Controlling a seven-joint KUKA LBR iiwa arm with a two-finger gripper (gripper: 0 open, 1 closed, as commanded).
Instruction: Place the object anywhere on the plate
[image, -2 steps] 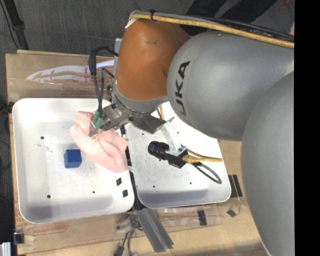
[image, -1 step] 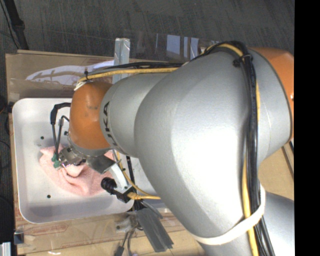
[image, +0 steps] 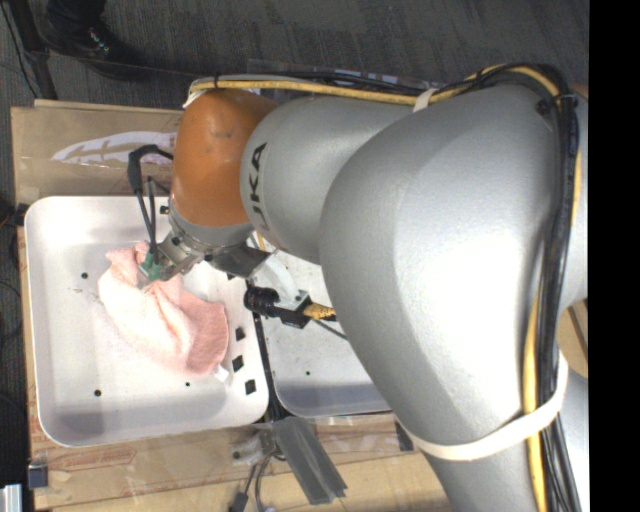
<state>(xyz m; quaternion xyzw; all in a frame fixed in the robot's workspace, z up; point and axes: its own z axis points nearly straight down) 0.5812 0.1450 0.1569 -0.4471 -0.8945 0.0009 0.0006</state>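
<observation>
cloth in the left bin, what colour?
Pale pink, fading to whitish along its left edge: the cloth shows best in the camera view, lying in the left bin.

Arm (image: 420, 250): grey, bulky, reaching from the right across toward the left. Orange band (image: 215, 160) above the wrist, far side. Gripper (image: 155, 265): pointed down, low at the left; finger state indiscernible.

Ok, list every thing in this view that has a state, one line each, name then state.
pink cloth: crumpled, lying in the left bin, its upper end under the gripper.
gripper: down on the cloth's upper end; grip cannot be told.
left bin: upright on the bench, holding the cloth.
right bin: upright, mostly hidden under the arm.
arm: stretched over both bins from the right.
</observation>
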